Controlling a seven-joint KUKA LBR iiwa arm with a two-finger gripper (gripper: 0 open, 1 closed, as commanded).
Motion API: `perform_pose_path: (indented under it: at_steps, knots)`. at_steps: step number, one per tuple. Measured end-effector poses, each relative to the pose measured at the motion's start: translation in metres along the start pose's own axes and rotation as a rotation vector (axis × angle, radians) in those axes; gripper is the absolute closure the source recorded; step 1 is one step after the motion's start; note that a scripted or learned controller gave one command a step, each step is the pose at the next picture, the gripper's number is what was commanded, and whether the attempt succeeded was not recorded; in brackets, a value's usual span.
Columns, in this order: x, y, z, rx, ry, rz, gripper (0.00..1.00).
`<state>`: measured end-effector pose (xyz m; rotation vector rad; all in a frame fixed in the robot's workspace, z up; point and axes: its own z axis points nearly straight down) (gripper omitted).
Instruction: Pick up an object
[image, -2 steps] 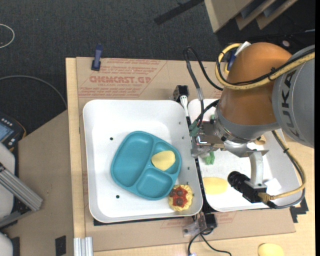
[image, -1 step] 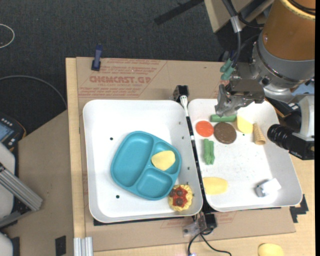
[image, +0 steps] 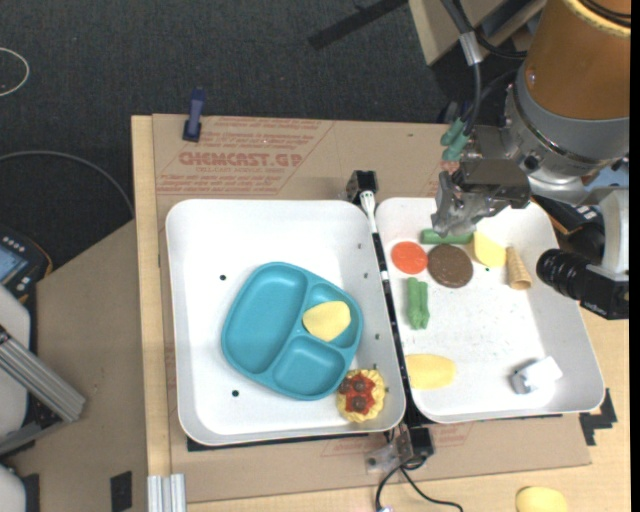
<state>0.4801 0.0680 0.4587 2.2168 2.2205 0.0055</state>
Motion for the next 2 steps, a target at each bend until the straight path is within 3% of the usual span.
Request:
perform_pose_path:
  at_steps: [1,2]
  knots:
    - [-0.007,-0.001,0.016,0.009,0.000,0.004,1.00]
    - [-0.048,-0.002,0.103,0.014,-0.001,0.007,1.00]
